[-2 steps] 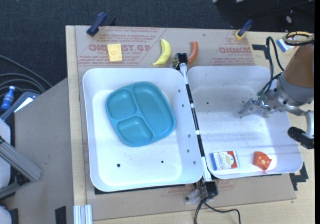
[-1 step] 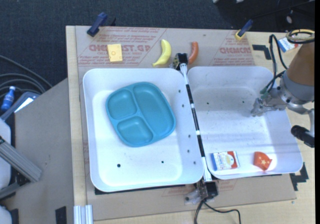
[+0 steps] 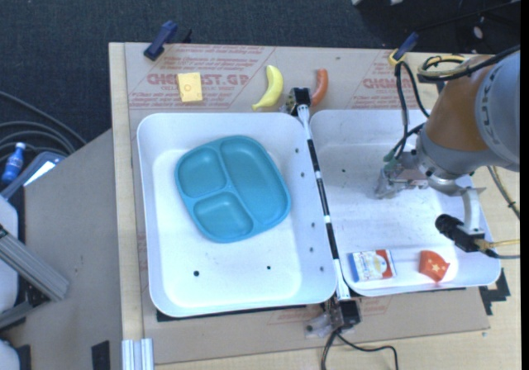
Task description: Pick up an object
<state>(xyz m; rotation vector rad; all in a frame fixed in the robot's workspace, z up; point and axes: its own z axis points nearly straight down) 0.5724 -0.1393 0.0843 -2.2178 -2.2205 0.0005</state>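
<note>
White plastic, two shallow bins side by side on a plywood tabletop (image 3: 240,63) with red printed lettering. I read the scene from the fixed overhead camera.

Left bin (image 3: 165,269): one blue divided plate (image 3: 232,187), three compartments, lying flat near the bin's middle and slightly turned. A few small dark specks on the bin floor near the front.

Right bin (image 3: 355,137): two objects at the front edge. A small white carton with red and blue print (image 3: 371,265) lies flat at the front left corner. A small red piece with a yellow mark (image 3: 434,265) sits to its right, near the front right corner. The two are apart, not touching.

Arm: grey body with the orange band (image 3: 450,116), coming in from the right and reaching down into the right bin. End effector (image 3: 395,181) is low over the bin's middle floor, well apart from both the carton and the red piece. I see nothing between its fingers from here. How far apart they stand, I cannot tell; the wrist hardware and cabling crowd that spot.

Behind the bins on the tabletop: a yellow block (image 3: 189,88), a toy banana (image 3: 270,87), and an orange sausage-shaped item (image 3: 319,87), in a row left to right. A blue clamp (image 3: 160,40) grips the back left edge.
</note>
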